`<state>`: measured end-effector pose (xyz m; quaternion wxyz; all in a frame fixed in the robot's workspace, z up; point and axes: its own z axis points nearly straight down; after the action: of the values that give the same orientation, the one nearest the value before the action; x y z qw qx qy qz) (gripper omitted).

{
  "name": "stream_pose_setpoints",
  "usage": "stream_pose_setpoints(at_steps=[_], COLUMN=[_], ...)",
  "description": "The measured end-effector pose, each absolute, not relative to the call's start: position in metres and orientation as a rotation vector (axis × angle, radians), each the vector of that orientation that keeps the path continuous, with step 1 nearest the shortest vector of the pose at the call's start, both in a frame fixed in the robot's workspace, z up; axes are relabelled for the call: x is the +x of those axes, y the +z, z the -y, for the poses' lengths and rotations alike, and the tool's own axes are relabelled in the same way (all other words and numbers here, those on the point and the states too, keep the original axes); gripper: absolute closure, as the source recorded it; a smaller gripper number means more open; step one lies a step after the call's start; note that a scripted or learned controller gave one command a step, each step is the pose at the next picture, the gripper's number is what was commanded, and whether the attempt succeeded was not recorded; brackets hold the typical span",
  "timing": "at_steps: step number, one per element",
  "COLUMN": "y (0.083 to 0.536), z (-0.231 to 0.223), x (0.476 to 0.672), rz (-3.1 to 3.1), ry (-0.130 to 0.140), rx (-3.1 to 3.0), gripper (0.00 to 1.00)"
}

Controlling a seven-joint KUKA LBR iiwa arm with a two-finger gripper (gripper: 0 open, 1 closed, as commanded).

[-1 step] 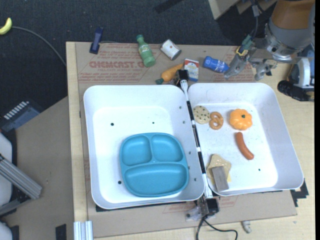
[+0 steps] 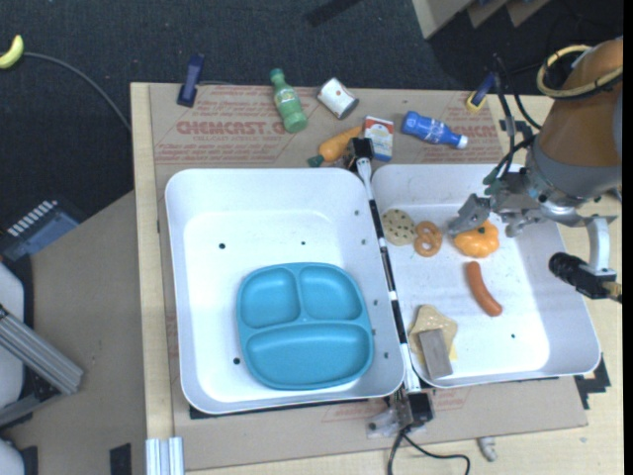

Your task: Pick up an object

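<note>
- Judging from the layout, no pick is done yet: every item in the right bin (image 2: 554, 354) is seen resting on the bin floor, nothing lifted.
- Gripper (image 2: 478, 218) is seen low over the orange fruit-like toy (image 2: 477, 242), at the upper middle of the right bin; one grey finger (image 2: 466, 213) is visible at the toy's left, touching or just above it — which one can't be told.
- End effector state: can't be told whether it's spread or clamped; the toy isn't shown clearly held, so no grasp is claimed.
- Left to do, prob.: closure on the item, then a lift clear of the bin.
- Other candidates nearby: a small ring-shaped pretzel (image 2: 427, 238), glossy brown; a round cookie (image 2: 400, 227), tan w/ dark specks, flat; a sausage (image 2: 484, 289), orange-red, smooth, elongated; a sandwich-like piece (image 2: 433, 339), pale yellow w/ a grey slab on top.
- Orange toy: rounded, smooth, prob. hard plastic — a curved surface that could slip from narrow fingers.
- Left bin (image 2: 198, 206): white, shallow, rounded corners; a blue tray (image 2: 305, 325) w/ three compartments is set inside, matte plastic.
- Bench (image 2: 158, 265): bare cardboard w/ red print.
</note>
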<state>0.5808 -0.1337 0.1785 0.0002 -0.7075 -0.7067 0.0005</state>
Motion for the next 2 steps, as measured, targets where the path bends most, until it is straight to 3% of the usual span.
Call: stream_pose_setpoints(at_steps=[1, 2], y=[0.084, 0.094], z=[0.161, 0.161], x=[0.535, 0.535], rz=[2.219, 2.221], ry=[0.001, -0.001], rx=[-2.222, -2.224], gripper=[0.0, 1.0])
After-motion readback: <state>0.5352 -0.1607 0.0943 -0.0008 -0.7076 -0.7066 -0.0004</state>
